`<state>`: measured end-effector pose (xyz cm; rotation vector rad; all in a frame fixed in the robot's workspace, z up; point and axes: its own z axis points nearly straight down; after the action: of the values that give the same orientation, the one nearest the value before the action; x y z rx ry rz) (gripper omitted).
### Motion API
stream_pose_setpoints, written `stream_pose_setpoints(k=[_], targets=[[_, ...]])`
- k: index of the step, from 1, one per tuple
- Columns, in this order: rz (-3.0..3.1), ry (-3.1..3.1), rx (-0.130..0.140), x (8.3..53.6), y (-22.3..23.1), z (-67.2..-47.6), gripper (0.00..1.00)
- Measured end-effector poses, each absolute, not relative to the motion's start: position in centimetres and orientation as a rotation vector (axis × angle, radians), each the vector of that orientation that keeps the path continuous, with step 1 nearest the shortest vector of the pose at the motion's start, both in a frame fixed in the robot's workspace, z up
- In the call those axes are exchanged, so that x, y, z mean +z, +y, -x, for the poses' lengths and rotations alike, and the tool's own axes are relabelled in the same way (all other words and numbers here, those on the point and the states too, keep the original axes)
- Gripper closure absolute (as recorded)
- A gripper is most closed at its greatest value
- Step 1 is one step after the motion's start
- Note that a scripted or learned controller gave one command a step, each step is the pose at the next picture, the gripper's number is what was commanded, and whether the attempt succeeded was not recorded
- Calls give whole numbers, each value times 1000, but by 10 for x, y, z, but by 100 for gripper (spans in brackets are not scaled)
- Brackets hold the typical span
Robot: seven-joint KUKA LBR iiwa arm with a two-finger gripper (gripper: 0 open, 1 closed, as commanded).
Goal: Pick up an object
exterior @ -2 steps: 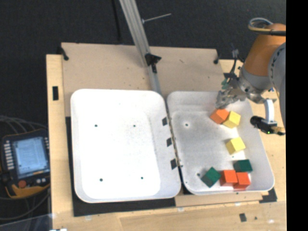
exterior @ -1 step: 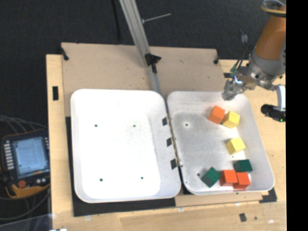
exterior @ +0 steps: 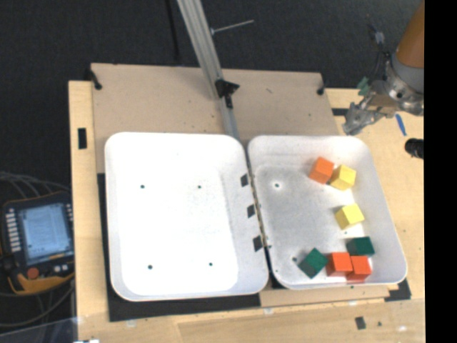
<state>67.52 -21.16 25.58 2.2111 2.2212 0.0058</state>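
Orange cube [exterior: 322, 169], touching a yellow cube [exterior: 343, 177], sits at about seven o'clock from the gripper [exterior: 355, 119], which hovers past the right bin's [exterior: 285, 213] far rim, finger state untellable.

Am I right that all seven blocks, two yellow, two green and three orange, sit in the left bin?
Not quite. The count and colours are right, but the camera view shows them in the right bin: an orange block touching a yellow block at the far side, another yellow mid-bin, and green and orange blocks clustered near the front.

Seven coloured blocks [exterior: 341, 216] in right bin [exterior: 285, 263]
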Motion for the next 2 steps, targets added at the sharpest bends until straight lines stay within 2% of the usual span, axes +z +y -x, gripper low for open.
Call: stream_pose_setpoints(k=[1, 2], targets=[[-2210, 2225, 5, 287, -212, -676, 100], [-2216, 2226, -2, 272, -168, -670, 100]])
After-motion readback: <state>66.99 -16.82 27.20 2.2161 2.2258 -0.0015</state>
